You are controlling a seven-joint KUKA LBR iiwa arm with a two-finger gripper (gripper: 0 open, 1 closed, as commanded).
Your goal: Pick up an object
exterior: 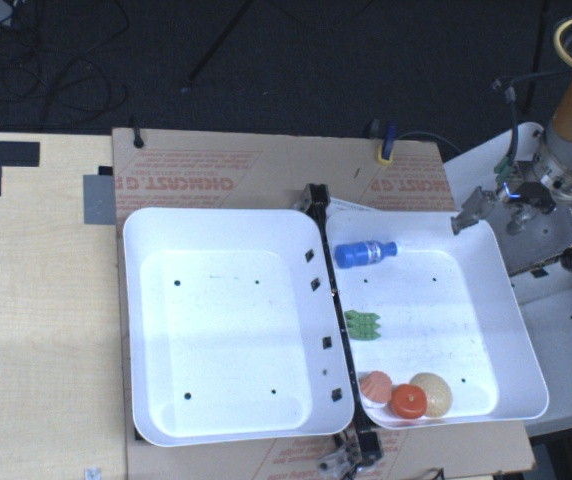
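We see the pincer [494, 200] poised over the right bin's [496, 298] far right corner; its state we cannot tell. That bin holds a blue bottle [365, 254], green piece [362, 325], and three round items [406, 396].

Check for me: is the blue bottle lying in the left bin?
No, the blue bottle lies on its side near the far edge of the right bin.
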